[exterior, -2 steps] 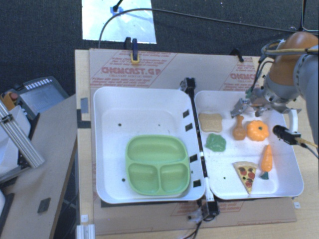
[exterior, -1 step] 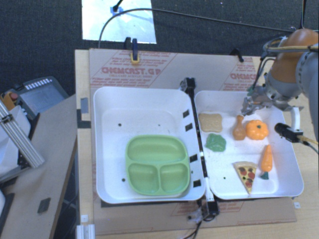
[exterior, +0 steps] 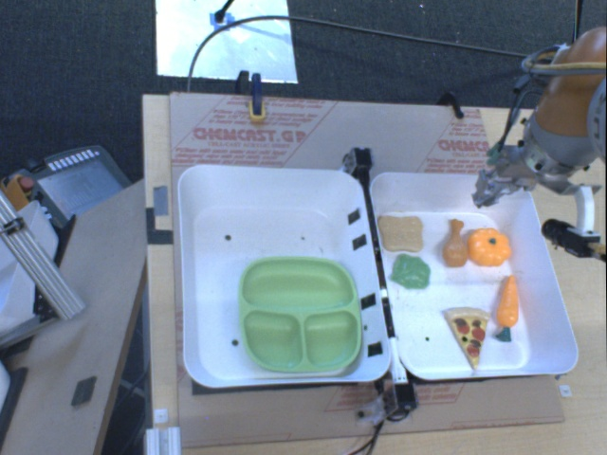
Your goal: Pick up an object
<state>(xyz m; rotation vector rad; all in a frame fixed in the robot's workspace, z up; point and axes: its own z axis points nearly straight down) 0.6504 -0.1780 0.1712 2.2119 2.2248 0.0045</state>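
Note:
The right bin (exterior: 541, 354) holds several toy foods: a slice of toast (exterior: 401, 232), an orange gourd-shaped piece (exterior: 456, 244), an orange pumpkin (exterior: 488, 247), a green leafy piece (exterior: 412, 272), a carrot (exterior: 507, 301) and a pizza slice (exterior: 468, 333). My gripper (exterior: 490, 191) hangs over the far right part of that bin, above and behind the pumpkin, and I see nothing between its fingers. The grey arm with its orange band (exterior: 569, 102) comes in from the right.
The left bin (exterior: 204, 216) holds a green divided plate (exterior: 301, 313) in its near half. A black divider (exterior: 370, 254) runs between the bins. Cardboard lies under both bins, and a black cable crosses the dark floor behind.

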